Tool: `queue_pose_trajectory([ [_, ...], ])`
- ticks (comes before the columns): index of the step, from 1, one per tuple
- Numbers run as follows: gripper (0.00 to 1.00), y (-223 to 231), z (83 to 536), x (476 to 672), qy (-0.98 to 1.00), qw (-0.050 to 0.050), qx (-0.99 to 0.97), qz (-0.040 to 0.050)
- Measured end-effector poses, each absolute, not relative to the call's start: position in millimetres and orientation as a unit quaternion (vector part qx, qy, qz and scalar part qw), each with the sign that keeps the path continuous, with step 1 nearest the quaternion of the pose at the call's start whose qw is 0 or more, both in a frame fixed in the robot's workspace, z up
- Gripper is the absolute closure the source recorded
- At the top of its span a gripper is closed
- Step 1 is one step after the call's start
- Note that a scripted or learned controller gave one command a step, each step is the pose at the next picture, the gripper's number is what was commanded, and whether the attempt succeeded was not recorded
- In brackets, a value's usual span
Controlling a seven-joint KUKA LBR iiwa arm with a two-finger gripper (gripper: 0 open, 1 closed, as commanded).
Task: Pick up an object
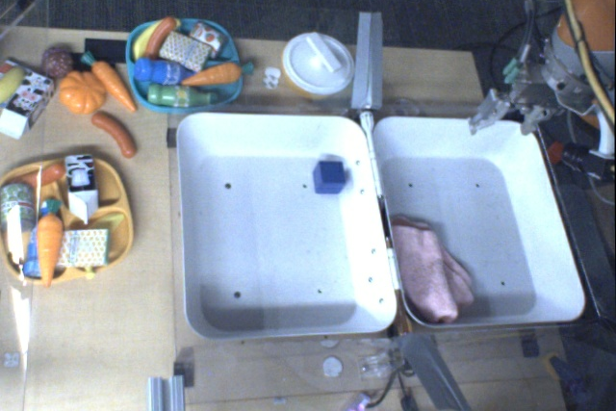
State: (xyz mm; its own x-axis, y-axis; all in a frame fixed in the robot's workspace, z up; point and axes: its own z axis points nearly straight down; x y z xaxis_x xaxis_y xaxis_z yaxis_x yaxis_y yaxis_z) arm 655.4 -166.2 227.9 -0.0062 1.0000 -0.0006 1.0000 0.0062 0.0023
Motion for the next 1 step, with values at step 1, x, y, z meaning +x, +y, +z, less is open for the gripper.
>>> queue_pose_trajectory([
  [1, 0.00, -116.8, 111.4, 568.6, 0.717, 0.000, 0.697, 0.0002],
])
